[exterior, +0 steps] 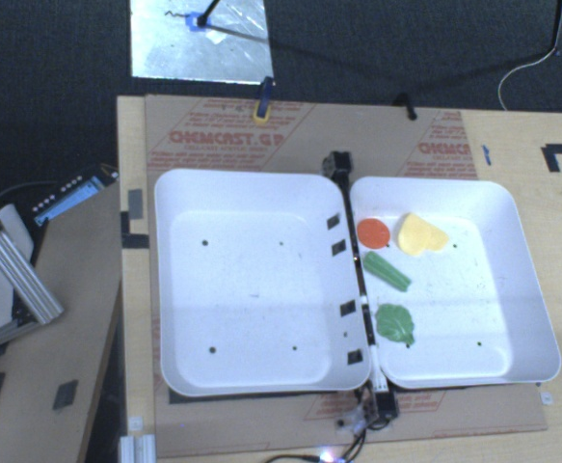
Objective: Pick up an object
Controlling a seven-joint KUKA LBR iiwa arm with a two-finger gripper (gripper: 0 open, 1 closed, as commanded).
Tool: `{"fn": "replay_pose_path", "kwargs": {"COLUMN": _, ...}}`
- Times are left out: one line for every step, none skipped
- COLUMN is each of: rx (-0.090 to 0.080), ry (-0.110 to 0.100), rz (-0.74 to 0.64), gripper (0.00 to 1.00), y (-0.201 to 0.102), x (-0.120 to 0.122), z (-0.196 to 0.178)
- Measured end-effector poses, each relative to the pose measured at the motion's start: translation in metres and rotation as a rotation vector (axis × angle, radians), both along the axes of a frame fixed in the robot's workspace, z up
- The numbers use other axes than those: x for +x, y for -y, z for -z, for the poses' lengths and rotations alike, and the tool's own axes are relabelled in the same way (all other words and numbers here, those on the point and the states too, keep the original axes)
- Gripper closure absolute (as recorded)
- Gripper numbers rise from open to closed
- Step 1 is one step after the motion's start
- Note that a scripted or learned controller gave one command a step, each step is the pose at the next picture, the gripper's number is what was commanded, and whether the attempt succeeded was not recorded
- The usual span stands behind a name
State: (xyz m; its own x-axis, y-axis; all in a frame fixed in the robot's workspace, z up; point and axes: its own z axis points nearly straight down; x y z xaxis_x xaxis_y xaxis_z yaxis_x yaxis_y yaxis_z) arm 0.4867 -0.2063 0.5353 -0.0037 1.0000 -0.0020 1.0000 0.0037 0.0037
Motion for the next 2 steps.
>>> {"fn": "replay_pose_path", "kwargs": {"rx": 0.0, "ry": 0.0, "rz": 0.0, "gripper": 1.0, "y": 0.0, "x": 0.0, "z": 0.0}}
{"fn": "replay_pose_path", "kwargs": {"rx": 0.0, "ry": 0.0, "rz": 0.0, "gripper": 1.0, "y": 0.0, "x": 0.0, "z": 0.0}}
